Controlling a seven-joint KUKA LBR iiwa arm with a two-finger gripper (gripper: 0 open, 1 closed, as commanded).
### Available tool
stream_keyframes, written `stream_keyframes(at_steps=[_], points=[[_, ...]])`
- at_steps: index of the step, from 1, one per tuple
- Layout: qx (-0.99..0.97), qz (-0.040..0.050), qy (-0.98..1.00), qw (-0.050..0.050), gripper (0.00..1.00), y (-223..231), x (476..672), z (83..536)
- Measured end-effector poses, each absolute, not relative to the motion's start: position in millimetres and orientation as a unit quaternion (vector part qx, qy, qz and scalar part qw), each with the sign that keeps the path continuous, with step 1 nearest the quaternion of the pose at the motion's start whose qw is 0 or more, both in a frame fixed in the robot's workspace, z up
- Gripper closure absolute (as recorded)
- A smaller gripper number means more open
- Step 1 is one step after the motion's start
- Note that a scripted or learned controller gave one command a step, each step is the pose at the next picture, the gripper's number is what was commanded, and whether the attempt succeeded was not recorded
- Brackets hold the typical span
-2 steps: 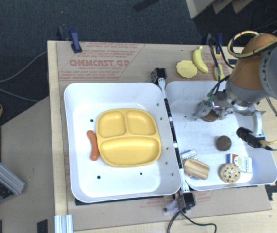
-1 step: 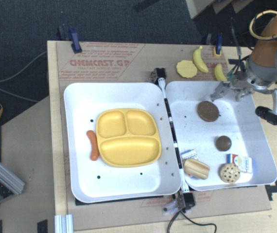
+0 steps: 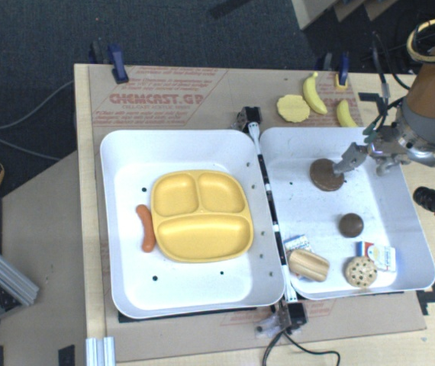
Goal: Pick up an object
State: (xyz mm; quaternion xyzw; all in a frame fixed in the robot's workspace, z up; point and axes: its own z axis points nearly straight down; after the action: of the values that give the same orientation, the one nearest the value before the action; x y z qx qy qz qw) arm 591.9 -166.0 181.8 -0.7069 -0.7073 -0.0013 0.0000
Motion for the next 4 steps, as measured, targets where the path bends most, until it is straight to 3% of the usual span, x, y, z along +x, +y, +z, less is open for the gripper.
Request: stream_keyframes(at_steps=[1, 2, 3, 4], points=[[-0.707, 0.0017, -0.707, 0.003, 0.0, -154.5, 553.4, 79.8], [-0.707, -0.0024, -0.708, -0.001, 0.0, -213.7, 652.6, 87.9], [-0.706, 0.0001, -0.708, 0.001, 0.0, -178.7, 638.5, 84.8], [-0.706, -0.0004, -0.708, -0.001, 1.0, -180.6, 639.5, 96.0]])
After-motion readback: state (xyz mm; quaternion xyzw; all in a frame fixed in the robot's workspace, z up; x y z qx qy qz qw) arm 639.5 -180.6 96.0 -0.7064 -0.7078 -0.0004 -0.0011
